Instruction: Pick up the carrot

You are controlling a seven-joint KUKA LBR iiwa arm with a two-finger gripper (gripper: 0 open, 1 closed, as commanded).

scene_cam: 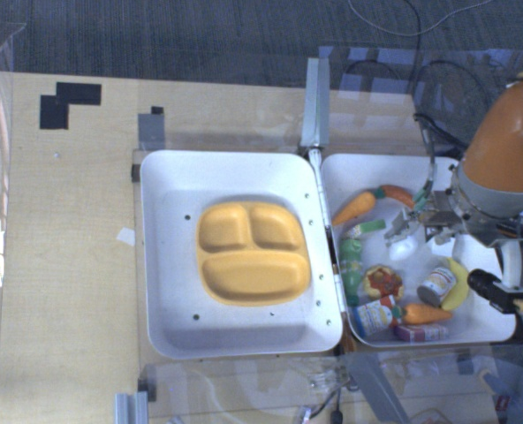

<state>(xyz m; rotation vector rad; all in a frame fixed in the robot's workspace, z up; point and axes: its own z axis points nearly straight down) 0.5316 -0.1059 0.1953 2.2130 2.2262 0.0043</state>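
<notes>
Near rim of right bin point(438, 336); my end effector point(418, 225) hangs above it, right of the carrot point(354, 208), grip state indiscernible.

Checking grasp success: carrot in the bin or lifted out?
In the bin. The carrot lies flat at the right bin's upper left, near the divider; the gripper hovers to its right, apart from it.

the arm point(507, 153) is a rounded, bulky body with a broad orange band, its shell above and below that band grey. at the band's seven o'clock sits the gripper point(409, 225), a cluster of pale metal and dark parts, blurred, perhaps with small brackets. thin black cables loop at the band's ten o'clock. a white and black fitting sits at five o'clock.
</notes>
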